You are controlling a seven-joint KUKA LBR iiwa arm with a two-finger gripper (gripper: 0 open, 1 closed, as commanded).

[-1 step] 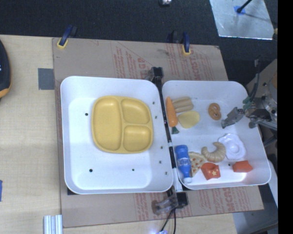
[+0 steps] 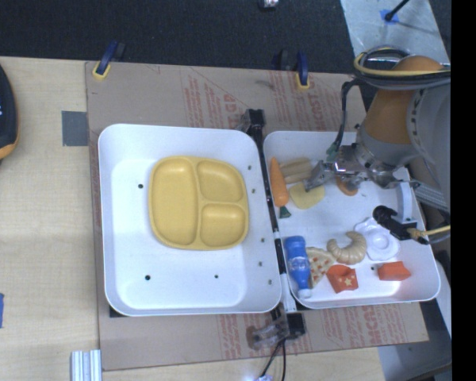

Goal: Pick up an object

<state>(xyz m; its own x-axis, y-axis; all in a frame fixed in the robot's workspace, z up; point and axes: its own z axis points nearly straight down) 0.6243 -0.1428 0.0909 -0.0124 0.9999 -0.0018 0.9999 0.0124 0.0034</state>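
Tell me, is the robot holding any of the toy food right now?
It cannot be told. The gripper is low in the right bin, by the pale yellow piece, but no hold shows.

Both white bins (image 2: 127, 292) look like smooth, slightly glossy plastic, the yellow divided tray (image 2: 198, 202) at nine o'clock of the carrot (image 2: 278, 182) a matt moulded plastic, the brown board (image 2: 182, 94) beneath dull printed cardboard, the bench (image 2: 32, 236) pale wood-grain laminate, and the gripper (image 2: 333, 169) bare metal.

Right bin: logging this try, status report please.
Hand low in right bin, over pale yellow piece. Grasp unconfirmed. Carrot close alongside.
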